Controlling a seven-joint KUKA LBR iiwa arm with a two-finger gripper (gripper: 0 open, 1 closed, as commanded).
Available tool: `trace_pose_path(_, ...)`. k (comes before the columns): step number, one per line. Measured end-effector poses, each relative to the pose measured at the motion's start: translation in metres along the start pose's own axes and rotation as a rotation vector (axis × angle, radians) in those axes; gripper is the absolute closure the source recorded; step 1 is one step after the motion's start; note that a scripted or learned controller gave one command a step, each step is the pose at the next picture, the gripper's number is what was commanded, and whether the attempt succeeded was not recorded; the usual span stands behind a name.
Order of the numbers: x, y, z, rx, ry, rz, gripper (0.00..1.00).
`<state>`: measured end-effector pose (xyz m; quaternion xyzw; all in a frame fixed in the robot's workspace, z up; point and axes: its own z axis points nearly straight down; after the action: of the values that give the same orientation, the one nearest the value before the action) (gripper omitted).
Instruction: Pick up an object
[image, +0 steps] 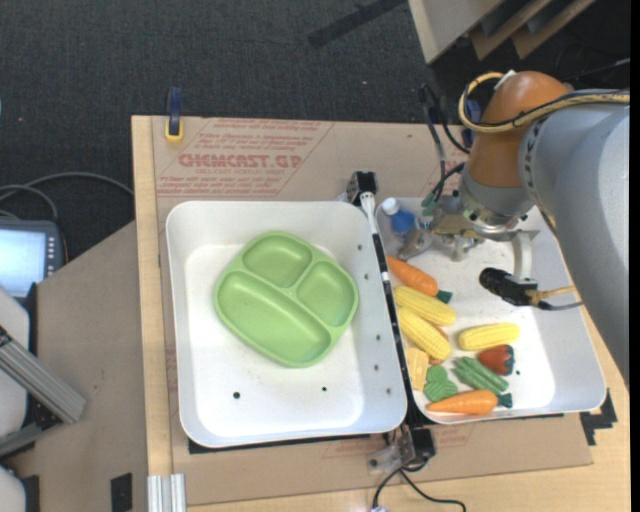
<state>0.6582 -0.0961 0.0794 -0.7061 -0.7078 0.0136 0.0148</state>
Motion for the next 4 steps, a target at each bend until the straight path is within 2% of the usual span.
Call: trace_pose_path(4, 0.0007, -0.0001, 0.0001, 0.000, -0.001, 0.001, 0.00)
